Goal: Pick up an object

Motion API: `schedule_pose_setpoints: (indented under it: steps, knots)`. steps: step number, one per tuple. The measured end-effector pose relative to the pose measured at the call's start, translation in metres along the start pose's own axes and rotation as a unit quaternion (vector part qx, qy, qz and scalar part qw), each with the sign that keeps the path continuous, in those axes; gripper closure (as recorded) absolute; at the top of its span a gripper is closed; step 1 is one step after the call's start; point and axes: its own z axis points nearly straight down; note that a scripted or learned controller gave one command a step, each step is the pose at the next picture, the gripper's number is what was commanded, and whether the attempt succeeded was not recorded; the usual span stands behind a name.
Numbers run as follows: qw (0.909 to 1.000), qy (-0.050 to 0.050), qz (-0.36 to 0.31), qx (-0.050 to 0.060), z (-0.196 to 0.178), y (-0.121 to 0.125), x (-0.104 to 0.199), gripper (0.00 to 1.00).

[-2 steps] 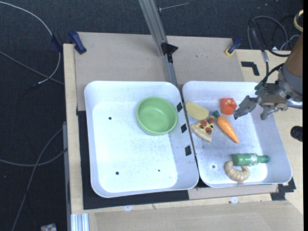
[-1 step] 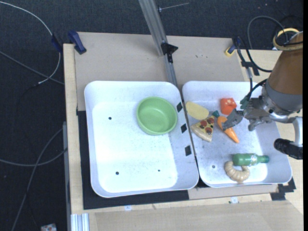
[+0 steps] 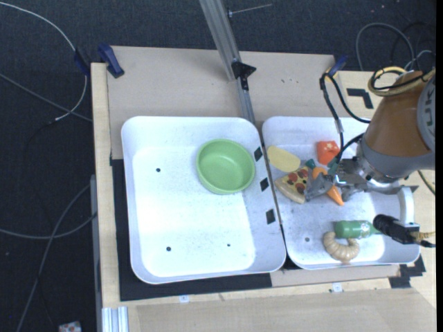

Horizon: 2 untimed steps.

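We see the hand (image 3: 331,180) low in the right bin (image 3: 304,247) among toy foods beside 1 pizza slice (image 3: 293,184); its state cannot be told.

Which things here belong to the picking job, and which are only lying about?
For the job:
- hand, low in the right bin
- pizza slice toy
- orange carrot piece
- red-orange block
- yellow piece
- green bottle
- tan ring

Lying about:
- green bowl in the left bin
- blue clamps
- loose cables
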Motion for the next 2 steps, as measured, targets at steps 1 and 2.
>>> schedule_pose_setpoints:
  steps: [1, 2]
  knots:
    - [1.0, 0.0, 0.001, -0.002, 0.049, -0.001, 0.001, 0.0]
    - [1.0, 0.0, 0.001, -0.006, 0.033, 0.001, 0.001, 1.0]
